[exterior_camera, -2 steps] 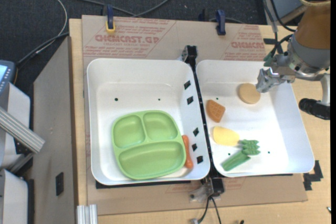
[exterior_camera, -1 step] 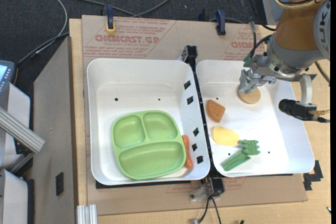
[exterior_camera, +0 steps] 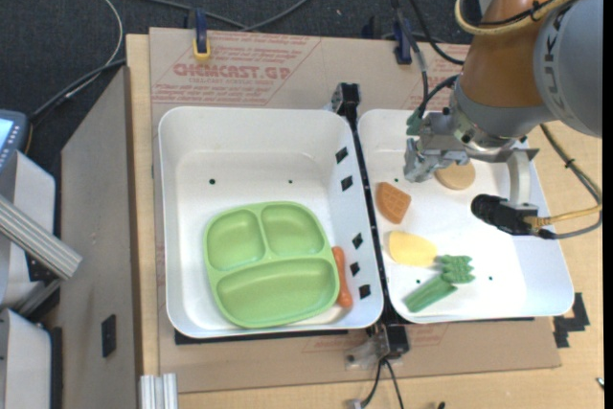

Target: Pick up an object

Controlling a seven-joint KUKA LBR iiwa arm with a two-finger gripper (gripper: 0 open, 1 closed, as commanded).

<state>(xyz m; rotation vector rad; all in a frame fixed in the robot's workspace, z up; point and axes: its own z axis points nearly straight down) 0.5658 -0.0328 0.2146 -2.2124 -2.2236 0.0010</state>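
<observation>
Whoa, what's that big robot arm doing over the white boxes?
The robot is trying to pick something up. Its gripper hangs low over the right bin, next to a tan round piece, and no toy shows in its grip. An orange-brown toy, a yellow toy and a green toy vegetable lie nearer the front of that bin. The left bin holds a green divided plate with a small orange piece at its edge.

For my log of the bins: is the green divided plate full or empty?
Empty. The green plate shows three bare compartments; the orange piece lies outside its right rim.
</observation>
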